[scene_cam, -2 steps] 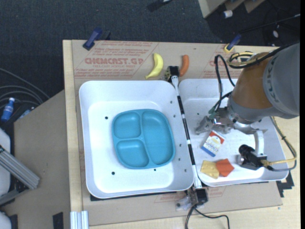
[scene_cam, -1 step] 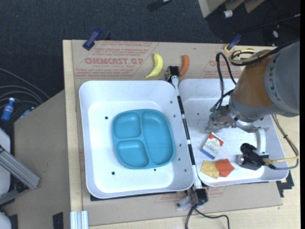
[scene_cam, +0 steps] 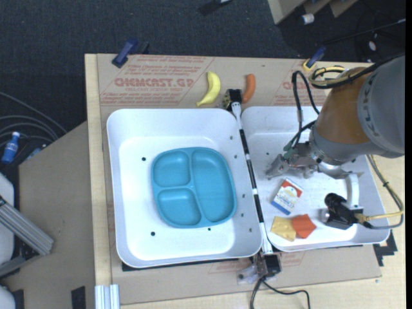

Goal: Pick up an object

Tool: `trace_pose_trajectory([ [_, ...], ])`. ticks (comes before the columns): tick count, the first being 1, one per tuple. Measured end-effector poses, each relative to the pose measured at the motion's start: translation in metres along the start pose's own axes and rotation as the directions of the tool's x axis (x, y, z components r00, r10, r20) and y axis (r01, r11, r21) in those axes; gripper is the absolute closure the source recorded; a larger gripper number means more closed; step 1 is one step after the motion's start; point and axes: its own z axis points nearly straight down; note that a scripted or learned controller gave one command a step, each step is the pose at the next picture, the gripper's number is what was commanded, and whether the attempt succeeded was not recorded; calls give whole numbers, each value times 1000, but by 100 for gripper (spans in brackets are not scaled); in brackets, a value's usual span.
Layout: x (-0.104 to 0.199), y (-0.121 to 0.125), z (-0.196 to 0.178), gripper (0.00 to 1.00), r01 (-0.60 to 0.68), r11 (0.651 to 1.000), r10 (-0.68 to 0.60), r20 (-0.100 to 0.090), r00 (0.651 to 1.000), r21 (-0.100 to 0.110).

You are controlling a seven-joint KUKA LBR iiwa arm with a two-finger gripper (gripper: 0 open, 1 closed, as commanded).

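My gripper hangs low in the right bin, near its left-middle, under the grey arm with the orange band. Just below and slightly right of it lies a small white box with blue and red print, apart from the gripper. Nearer the bin's front edge, a yellow piece and an orange piece lie touching each other. Nothing is visible in the gripper's grasp.
The left bin holds a blue divided plate. Behind the bins, on the brown board, lie a toy banana and an orange carrot-like toy. A black divider strip runs between the bins.
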Motion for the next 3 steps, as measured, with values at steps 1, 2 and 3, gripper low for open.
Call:
trace_pose_trajectory([
  [1, 0, 0, -10, 100, -1, 1000, 1, 0, 1000, -1],
  [2, 0, 0, -10, 0, -1, 1000, 1, 0, 1000, -1],
  [3, -14, 80, 9, 0, 2, 1000, -2, 2, 1000, -2],
])
